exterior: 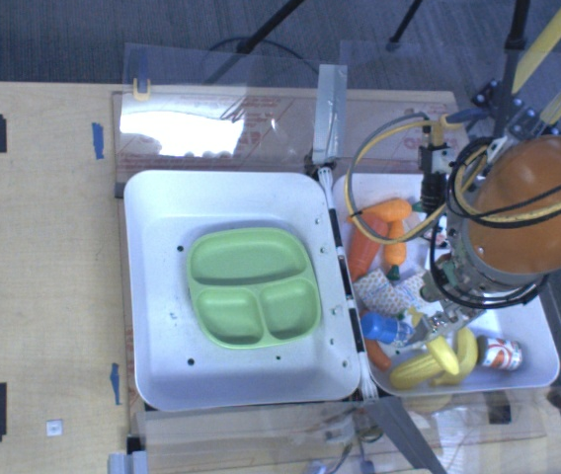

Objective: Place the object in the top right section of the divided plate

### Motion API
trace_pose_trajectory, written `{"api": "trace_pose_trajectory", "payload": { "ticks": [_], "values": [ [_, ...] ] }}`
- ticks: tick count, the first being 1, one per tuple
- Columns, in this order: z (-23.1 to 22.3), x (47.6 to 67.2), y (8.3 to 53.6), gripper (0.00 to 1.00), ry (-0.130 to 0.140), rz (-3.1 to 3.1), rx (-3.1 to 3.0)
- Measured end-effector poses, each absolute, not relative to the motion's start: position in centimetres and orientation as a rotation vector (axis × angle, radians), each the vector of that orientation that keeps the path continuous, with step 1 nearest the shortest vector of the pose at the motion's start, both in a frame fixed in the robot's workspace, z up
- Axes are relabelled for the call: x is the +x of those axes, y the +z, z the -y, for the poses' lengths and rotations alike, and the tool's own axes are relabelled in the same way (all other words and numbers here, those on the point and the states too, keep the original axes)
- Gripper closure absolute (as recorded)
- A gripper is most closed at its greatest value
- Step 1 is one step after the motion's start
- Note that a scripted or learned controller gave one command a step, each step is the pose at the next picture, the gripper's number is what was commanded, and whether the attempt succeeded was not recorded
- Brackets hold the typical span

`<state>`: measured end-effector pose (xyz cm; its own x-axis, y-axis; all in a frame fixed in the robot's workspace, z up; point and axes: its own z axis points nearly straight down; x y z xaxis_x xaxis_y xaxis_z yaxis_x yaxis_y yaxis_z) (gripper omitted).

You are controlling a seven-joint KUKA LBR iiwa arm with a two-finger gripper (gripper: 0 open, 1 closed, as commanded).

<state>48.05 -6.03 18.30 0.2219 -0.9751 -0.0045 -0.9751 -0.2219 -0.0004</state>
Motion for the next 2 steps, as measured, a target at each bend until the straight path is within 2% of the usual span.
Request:
{"api": "trace_pose_trajectory", "payload": {
  "ticks": [1, 2],
  "values": [
    [7.0, 50.5, 18.3, 1.00, 0.005, -1.949, -2.460],
    [10.8, 52.1, 22.9, 1.00, 0.003, -2.228, -2.208]
  ]
}}
